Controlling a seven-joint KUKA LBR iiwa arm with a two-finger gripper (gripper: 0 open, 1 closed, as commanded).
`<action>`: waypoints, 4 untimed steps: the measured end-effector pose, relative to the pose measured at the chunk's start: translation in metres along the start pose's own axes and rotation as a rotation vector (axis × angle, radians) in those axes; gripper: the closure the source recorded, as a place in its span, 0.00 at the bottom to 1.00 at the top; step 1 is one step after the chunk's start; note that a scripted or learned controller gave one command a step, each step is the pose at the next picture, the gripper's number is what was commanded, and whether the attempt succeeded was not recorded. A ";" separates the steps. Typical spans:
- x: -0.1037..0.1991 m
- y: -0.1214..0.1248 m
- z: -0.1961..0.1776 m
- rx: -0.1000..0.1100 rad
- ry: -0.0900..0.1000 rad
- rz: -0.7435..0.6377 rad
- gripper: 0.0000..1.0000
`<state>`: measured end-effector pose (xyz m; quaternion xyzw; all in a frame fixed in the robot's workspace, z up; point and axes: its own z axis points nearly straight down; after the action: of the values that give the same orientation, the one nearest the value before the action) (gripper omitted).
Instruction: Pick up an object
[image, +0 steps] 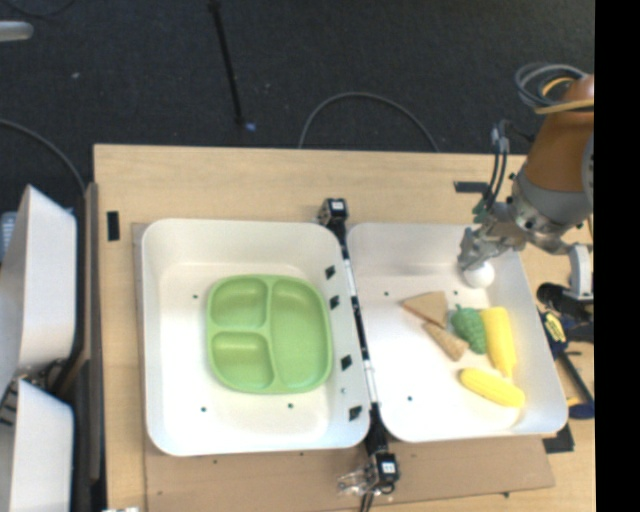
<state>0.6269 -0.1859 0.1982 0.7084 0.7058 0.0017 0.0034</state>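
Note:
My gripper hangs over the back right part of the right bin. A small white round object sits between its fingertips, and the fingers are shut on it. In front of it lie a tan wedge, a tan stick-like piece, a green bumpy item, an upright yellow corn-like piece and a second yellow piece near the front right corner.
The left bin holds a green divided plate. A black clip divider runs between the two bins. Tools and cables lie on the bench right of the right bin.

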 end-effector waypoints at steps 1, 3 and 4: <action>-0.003 0.002 -0.066 -0.002 -0.001 -0.005 1.00; 0.046 0.002 -0.065 0.007 0.002 -0.009 1.00; 0.092 0.008 -0.058 0.006 0.002 -0.009 1.00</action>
<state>0.6347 -0.0935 0.2556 0.7054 0.7089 0.0001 0.0004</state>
